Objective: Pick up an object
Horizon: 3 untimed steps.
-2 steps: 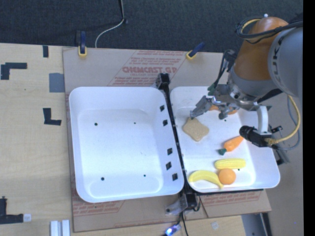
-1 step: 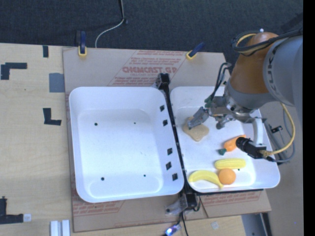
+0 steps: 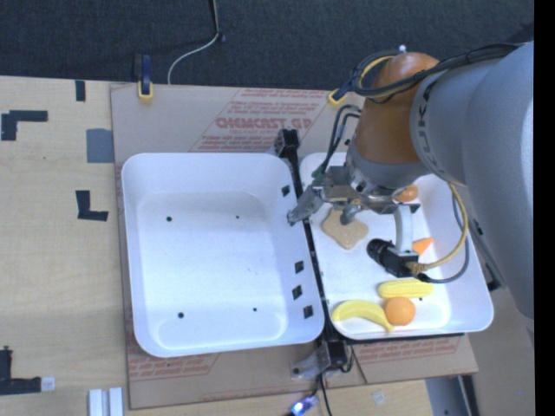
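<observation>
Yellow curved plastic banana (image 3: 358,313) lies closest, along the near wall of the right-hand shallow white bin (image 3: 460,323), with a small orange ball (image 3: 400,312) touching its right end and a short yellow block (image 3: 405,289) just behind that ball. Further back, a little orange wedge (image 3: 422,246) sits near the right wall. Beyond these, toward the bin's left side, is the flat tan biscuit-like piece (image 3: 345,232), which I judge the likeliest pick: it lies flat on the bin floor, apart from the other items, on the near side of the gripper (image 3: 341,206) and seemingly just under it. Its outline is lumpy with no strong long axis, perhaps a little longer from far-left to near-right, so approach angle should matter little; the move looks like a short descent, nudged slightly toward the camera. How far the gripper is open cannot be told from this slant, and nothing is seen held in it. Behind the wrist another orange item (image 3: 405,194) peeks out. Alongside lies the left-hand shallow white bin (image 3: 208,258), and the grey arm (image 3: 486,137) rises at the far right
</observation>
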### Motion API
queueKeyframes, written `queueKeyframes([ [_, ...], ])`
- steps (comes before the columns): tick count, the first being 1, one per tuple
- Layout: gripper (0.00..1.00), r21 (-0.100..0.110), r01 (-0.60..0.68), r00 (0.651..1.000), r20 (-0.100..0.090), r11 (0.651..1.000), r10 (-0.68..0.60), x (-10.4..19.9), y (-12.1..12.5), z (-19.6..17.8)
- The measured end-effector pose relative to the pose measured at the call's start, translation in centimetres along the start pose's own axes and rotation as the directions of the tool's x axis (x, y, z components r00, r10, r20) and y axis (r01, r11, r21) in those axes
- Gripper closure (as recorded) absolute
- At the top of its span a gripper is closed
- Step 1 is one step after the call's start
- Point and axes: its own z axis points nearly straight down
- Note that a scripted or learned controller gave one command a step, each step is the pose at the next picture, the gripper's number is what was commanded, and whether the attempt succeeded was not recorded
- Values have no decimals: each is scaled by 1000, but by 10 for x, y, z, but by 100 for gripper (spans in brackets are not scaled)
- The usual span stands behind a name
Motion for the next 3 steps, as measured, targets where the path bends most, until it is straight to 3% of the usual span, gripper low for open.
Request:
queueKeyframes([
  [1, 0, -10, -5, 1000, 3, 1000, 5, 2, 46, -61],
  [2, 0, 4, -16, 1000, 6, 1000, 16, -76, 15, -19],
  [3, 0, -1, -9, 1000, 3, 1000, 9, -89, -7, -43],
])
